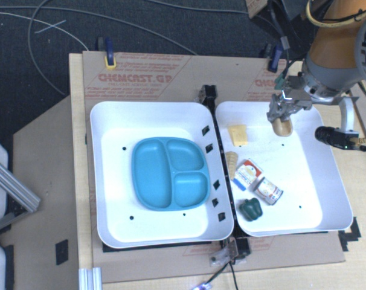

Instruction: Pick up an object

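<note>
Camera view is looking down at a slant on the desk [56,162], where two shallow white bins are sitting side by side: the left bin [107,210] is carrying a blue divided plate [170,173], and the right bin [328,204] is carrying the loose things. The grey arm with its orange band [340,29] is reaching in from the right, and the pincer [282,118] is hanging over the upper part of the right bin. A small tan object [283,127] is showing right at its tips, and it is possibly sitting between the fingers, but the view is too small and steep to settle that, so whether the pincer is apart, together or clamped on that piece cannot be told. Elsewhere in the right bin, a yellow block [238,135] is lying near the divider, a pale ridged piece [231,160] is lying just below it, a red-and-white packet [246,175] is touching a small tin can [269,190], and a dark green piece [251,209] is resting near the bin's lower edge. Judging by this, the grasp step itself is in hand. The next move is calling for a firm closing on the tan object, if it is not gripped already, and then a straight lift clear of the bin floor; a shallow hold on so small a piece is likely risking a slip.
</note>
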{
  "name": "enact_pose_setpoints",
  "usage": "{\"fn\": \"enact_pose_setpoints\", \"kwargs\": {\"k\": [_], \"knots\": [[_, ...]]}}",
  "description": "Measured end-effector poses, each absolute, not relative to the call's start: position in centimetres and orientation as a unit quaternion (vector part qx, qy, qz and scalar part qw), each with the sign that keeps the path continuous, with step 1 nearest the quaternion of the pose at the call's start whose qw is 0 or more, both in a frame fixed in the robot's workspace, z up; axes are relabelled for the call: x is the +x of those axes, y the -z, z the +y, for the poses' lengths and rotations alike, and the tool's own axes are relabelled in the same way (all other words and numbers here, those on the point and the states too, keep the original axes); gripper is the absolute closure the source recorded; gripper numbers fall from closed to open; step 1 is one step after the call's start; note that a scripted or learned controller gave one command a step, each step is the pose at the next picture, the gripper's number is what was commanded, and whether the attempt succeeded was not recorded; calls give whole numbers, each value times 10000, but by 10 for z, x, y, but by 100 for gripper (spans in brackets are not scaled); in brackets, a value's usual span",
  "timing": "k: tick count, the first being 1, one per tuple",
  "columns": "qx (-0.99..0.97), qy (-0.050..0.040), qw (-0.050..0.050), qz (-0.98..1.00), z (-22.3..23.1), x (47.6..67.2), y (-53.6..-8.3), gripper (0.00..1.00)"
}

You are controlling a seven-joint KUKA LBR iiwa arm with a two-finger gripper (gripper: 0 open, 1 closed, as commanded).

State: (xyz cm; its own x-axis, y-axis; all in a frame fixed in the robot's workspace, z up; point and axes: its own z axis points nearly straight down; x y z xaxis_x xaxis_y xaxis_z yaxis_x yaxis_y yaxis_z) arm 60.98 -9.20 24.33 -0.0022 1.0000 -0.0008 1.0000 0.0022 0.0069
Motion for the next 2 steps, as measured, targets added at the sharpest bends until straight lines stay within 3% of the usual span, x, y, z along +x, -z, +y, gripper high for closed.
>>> {"fn": "enact_pose_setpoints", "kwargs": {"k": [1,2], "knots": [[7054,1,-20,7088,-43,597,-242,100],[7052,5,-19,7090,16,603,-231,100]]}}
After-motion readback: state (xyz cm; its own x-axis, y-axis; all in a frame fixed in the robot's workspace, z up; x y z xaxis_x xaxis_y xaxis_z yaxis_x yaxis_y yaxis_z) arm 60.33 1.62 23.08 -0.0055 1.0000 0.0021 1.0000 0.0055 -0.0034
